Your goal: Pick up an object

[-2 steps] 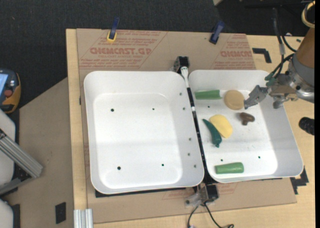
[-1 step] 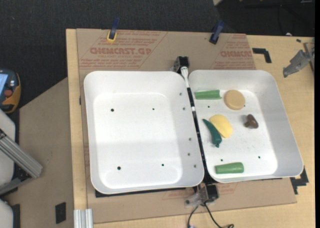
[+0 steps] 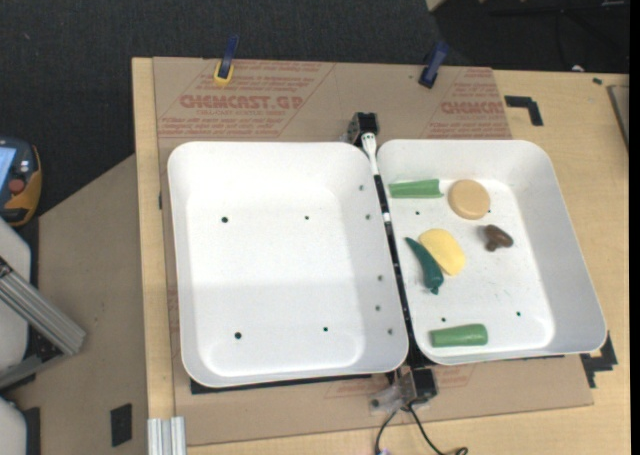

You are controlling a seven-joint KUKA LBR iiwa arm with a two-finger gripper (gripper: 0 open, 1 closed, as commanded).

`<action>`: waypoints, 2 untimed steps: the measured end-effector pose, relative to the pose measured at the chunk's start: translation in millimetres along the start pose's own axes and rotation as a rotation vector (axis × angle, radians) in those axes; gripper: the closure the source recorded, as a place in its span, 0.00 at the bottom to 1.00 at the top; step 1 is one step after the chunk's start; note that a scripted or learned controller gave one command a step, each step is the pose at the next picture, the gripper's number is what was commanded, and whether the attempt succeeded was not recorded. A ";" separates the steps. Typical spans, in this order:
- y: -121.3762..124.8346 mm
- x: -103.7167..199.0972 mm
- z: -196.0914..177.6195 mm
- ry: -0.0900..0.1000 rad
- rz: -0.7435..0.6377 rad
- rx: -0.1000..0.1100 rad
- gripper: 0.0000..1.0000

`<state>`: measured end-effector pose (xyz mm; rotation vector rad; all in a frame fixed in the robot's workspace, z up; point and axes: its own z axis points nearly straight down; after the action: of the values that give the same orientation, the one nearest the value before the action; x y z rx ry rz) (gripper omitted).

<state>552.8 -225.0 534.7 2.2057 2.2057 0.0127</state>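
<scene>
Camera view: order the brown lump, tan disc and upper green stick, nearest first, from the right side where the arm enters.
1. brown lump, toward the right bin's right wall.
2. tan disc, mid-bin, far side.
3. upper green stick, beside the divider.

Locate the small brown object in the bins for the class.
The small brown object lies in the right bin, just below and right of the round tan disc and right of the yellow piece.
</scene>
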 end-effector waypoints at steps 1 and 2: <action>1.6 1.0 -0.2 0.004 -0.001 0.014 1.00; -14.7 61.0 90.4 0.014 -0.005 0.031 1.00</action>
<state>540.0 -164.9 443.4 2.2223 2.2344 -0.0056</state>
